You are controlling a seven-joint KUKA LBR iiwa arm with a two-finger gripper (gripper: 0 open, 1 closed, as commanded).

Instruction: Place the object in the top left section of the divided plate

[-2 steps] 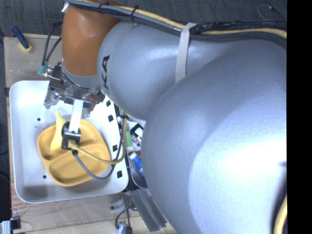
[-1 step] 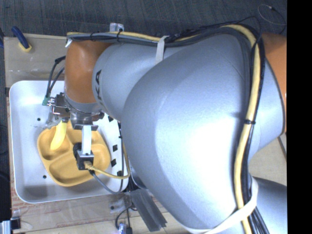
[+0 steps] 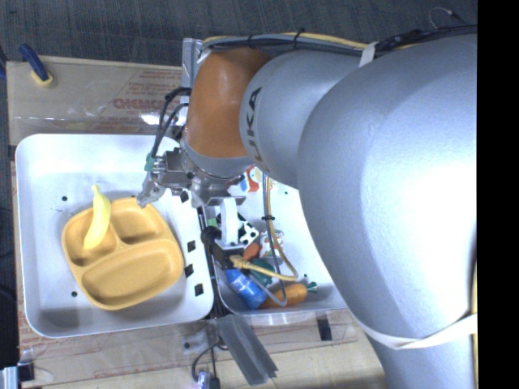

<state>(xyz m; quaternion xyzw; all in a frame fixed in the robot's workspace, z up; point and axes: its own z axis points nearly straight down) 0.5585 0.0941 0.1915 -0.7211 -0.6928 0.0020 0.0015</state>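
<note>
A yellow divided plate (image 3: 134, 275) lies in the left bin (image 3: 45, 164). A yellow banana (image 3: 99, 220) rests in the plate's top left section, its upper tip poking past the rim. My gripper (image 3: 151, 190) hangs at the plate's top right corner, just above the rim and to the right of the banana. It is apart from the banana. The grey arm with its orange band covers the area behind the gripper.
The right bin (image 3: 320, 286) is mostly hidden under the arm. In it lie a blue bottle (image 3: 243, 288), an orange carrot-like item (image 3: 293, 295) and a black and white toy (image 3: 247, 235). A cable bundle runs down between the bins.
</note>
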